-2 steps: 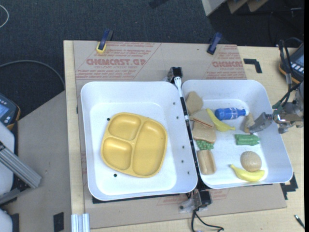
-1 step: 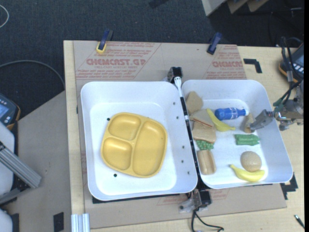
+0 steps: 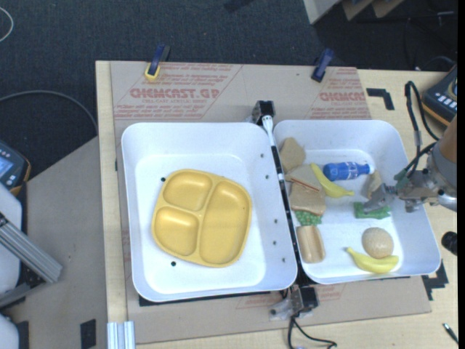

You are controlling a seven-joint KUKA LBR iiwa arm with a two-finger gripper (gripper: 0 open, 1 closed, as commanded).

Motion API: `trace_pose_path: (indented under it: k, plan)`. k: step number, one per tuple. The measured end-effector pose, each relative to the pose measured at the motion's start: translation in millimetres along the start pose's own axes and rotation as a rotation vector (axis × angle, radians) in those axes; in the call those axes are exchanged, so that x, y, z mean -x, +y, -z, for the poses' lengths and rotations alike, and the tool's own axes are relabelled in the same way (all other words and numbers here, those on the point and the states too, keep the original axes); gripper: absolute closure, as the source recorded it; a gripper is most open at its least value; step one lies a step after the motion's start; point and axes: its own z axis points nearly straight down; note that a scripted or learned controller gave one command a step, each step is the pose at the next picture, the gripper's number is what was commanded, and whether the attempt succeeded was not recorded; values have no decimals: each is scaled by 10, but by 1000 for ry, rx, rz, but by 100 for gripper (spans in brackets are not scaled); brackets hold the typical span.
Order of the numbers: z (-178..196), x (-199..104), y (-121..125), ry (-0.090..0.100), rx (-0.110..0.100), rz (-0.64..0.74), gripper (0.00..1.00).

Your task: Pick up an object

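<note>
- Two shallow white bins are seen side by side on the worktop (image 3: pixel 218 86), which is covered with printed brown board.
- The left bin (image 3: pixel 138 217) is taken up by a yellow divided plate (image 3: pixel 202 217); a band of bare white floor is left around it on all sides, widest toward the far wall.
- The right bin (image 3: pixel 407 151) is crowded: a blue bottle (image 3: pixel 346 170) lies near the far wall, a small banana (image 3: pixel 329 182) just in front of it, and a sandwich piece (image 3: pixel 305 198) by the divider.
- A bread slice (image 3: pixel 292 153) is found in the far left corner, and a hot dog bun (image 3: pixel 310 243) near the front wall.
- A round tan ball (image 3: pixel 378 243) rests against a second banana (image 3: pixel 374 262) at the front right edge (the two appear to touch).
- The gripper (image 3: pixel 378 195) is placed low over the right side of this bin, at a green object (image 3: pixel 372 210).
- Whether the gripper is spread or closed cannot be told, as its tips are blurred against the green object.
- Open white floor is left in the middle of the right bin, between the sandwich piece and the ball.
</note>
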Motion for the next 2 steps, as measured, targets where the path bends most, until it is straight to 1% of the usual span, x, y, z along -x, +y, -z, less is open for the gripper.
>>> trace_pose_path:
  k: [1, 2]
  plan:
    - [-436, -53, 4, 1, -2, 1, 0]
    - [-968, -62, -1, 1, -1, 0, 0]
